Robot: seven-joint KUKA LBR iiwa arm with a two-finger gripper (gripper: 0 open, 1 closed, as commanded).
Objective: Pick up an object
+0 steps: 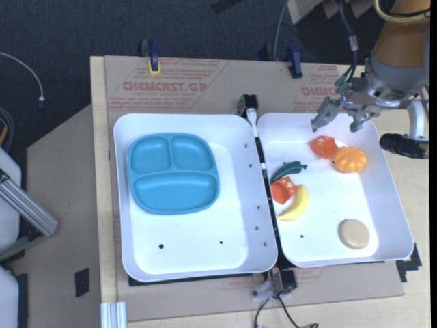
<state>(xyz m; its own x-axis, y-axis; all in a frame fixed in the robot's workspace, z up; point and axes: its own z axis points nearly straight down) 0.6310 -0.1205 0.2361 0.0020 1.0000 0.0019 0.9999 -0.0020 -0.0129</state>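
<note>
Hovering above the far end of the right-hand shallow white plastic bin [389, 203], the two-finger metal gripper [340, 120] is seen with its fingers spread apart and nothing between them; no object is held. The grey arm with the orange band [401, 43] is observed reaching in from the right, its wrist over the bin's far right corner.

Five candidate objects are noted in the right bin: a small red-orange rounded toy piece [325, 146] just below the gripper; a orange pumpkin-shaped toy [350, 160] touching it on the right; a dark green pepper-like toy [287, 170] nearer the divider; a red toy piece [283, 190] resting against a yellow banana-shaped toy [295, 206]; and a round beige disc [354, 233] lying apart toward the near corner. In the left-hand white bin [184, 251] a blue plastic divided plate [174, 173] is recorded; it is not judged to be the present concern.

The step in hand is judged to be the approach, before any grasp has been made; the task is assessed as not yet accomplished. The red-orange piece is judged the likeliest target, being nearest the fingers. For the next move, a descent with the fingers kept apart and straddling one object is called for, followed by closure and a lift; since the red-orange piece and the pumpkin are in contact, care is required that only one is taken and that neither is nudged aside.
</note>
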